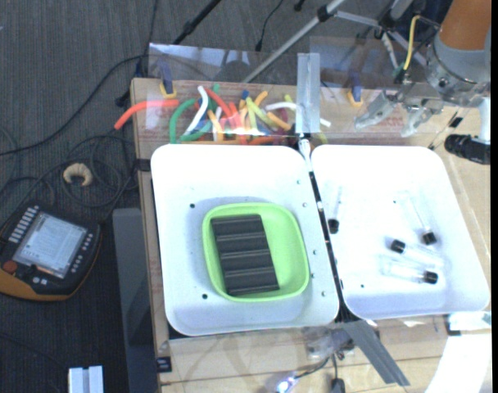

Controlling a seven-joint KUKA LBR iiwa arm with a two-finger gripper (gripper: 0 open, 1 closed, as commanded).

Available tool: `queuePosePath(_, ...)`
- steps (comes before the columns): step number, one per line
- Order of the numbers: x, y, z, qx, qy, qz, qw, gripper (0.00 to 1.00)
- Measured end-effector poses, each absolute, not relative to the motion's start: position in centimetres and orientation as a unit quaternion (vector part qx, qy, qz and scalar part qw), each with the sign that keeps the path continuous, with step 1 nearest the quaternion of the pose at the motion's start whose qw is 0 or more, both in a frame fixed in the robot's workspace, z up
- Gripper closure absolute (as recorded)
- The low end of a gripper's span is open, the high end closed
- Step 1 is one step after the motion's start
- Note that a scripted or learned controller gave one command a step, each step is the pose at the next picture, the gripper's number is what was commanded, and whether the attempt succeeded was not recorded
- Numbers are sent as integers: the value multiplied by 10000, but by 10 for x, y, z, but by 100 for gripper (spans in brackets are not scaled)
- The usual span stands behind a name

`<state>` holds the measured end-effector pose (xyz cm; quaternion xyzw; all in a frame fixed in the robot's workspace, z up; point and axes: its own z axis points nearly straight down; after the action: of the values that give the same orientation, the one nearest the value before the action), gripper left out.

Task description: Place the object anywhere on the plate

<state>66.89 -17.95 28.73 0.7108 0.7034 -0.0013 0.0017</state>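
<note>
While the hand [394,111] hangs over the right bin's far rim, the clear black-capped vials [411,270] lie nearer the camera. The square green plate [294,256] sits left, in the other bin. Fingers look spread, I think, with nothing between them.

The two bins are plain white: the left bin [171,219] and, just beside it, the right bin [454,211]. Inside the left bin sits a lime-green plate [294,256], and on that plate lies a dark grey block [245,255] crossed by darker grooved bands. In the right bin lie clear tubes [409,264] with black caps. Beyond the left bin's far rim is a tangle of strips [224,113] in orange, green, white, red and yellow. The bench [470,166] shows pale tan wood. Left of the left bin, on dark grey carpet [52,56], rests a handheld pendant [40,252], grey-screened with an orange edge.
</note>
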Motion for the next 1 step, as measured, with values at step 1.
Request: queuePosePath(1,668,-183,250,7200,6940,-23,13,0)
